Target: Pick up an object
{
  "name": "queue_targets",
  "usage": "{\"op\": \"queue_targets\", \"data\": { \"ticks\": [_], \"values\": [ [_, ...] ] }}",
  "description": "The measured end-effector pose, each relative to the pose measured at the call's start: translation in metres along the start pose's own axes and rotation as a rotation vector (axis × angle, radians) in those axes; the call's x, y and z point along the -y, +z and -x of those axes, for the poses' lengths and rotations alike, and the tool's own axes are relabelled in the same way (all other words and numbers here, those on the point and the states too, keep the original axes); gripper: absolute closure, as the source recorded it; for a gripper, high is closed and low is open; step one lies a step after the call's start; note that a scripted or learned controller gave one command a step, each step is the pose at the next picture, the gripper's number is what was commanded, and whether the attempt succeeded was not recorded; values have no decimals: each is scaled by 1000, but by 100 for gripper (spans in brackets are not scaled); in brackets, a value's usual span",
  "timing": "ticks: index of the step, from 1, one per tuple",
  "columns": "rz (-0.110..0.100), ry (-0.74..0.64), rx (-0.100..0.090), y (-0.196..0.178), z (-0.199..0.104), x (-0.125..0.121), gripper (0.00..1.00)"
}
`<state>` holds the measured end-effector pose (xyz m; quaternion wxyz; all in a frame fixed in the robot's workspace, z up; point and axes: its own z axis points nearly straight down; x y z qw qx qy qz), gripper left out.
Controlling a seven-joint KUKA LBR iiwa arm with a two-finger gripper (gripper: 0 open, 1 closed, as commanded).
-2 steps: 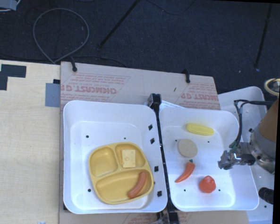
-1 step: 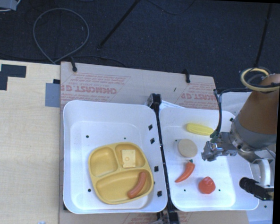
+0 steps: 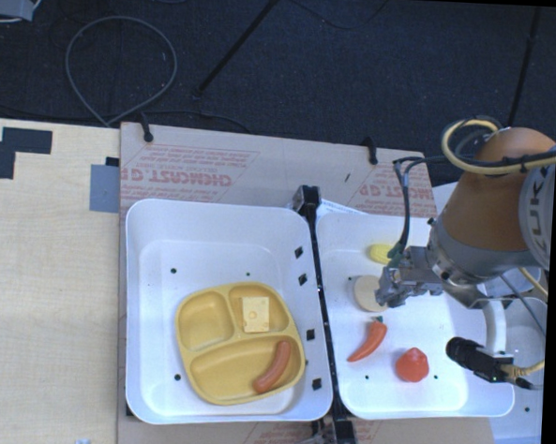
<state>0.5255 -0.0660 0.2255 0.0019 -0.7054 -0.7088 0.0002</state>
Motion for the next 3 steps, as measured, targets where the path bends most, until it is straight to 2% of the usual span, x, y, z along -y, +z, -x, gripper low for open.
{"op": "queue_targets", "data": {
  "ticks": [1, 2, 3],
  "values": [
    [0, 0, 0, -4, -53, -26, 100],
    [-2, 1, 1, 8, -106, -42, 100],
    [0, -1, 0, -5, -160, -55, 100]
  ]
}}
